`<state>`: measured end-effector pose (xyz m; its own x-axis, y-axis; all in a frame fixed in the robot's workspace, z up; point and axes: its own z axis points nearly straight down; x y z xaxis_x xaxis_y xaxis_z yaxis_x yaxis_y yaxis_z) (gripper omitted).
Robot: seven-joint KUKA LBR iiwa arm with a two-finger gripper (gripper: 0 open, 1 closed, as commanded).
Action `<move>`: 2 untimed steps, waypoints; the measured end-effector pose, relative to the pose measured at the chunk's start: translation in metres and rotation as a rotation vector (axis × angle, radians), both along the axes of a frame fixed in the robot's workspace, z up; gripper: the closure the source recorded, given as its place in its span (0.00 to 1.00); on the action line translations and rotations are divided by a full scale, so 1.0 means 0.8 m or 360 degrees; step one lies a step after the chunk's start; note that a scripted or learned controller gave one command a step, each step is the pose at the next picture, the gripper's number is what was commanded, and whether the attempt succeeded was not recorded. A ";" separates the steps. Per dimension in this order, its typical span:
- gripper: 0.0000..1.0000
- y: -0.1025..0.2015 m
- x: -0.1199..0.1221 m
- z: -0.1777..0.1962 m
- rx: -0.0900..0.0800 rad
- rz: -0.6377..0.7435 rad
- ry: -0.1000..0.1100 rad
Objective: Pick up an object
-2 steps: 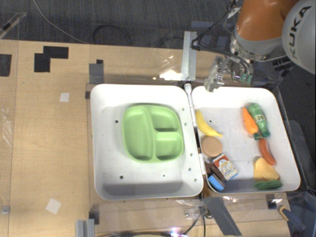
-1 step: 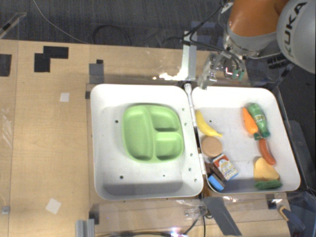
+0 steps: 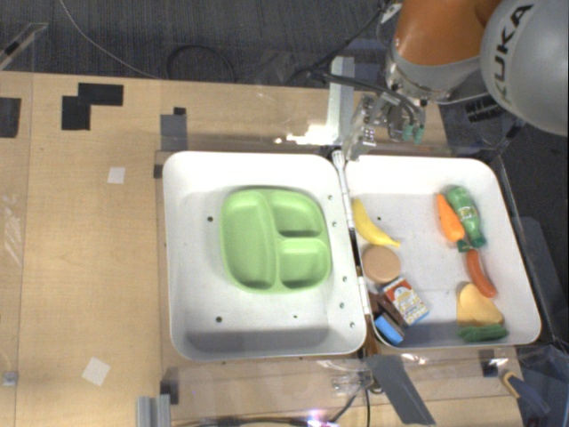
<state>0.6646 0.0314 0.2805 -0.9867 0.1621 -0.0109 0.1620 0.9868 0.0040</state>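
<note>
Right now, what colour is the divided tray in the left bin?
Light green; the divided tray shows clearly in the camera view.

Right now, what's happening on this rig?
The arm's gripper hangs above the far edge of the bench, just past the back rim of the right bin, with nothing between its fingers. All the toy food lies in that bin: a banana, carrot, green bottle, sausage, cheese wedge and a small box. The left bin holds a green divided tray. No pick made yet.

Yellow banana point(image 3: 373, 227) lies near right bin's point(image 3: 418, 169) left wall; possibly plastic.
</note>
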 end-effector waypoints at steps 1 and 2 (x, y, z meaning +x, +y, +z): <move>1.00 0.001 0.003 0.017 0.0001 0.0004 -0.0018; 1.00 -0.105 -0.020 -0.055 -0.0007 0.0236 0.0006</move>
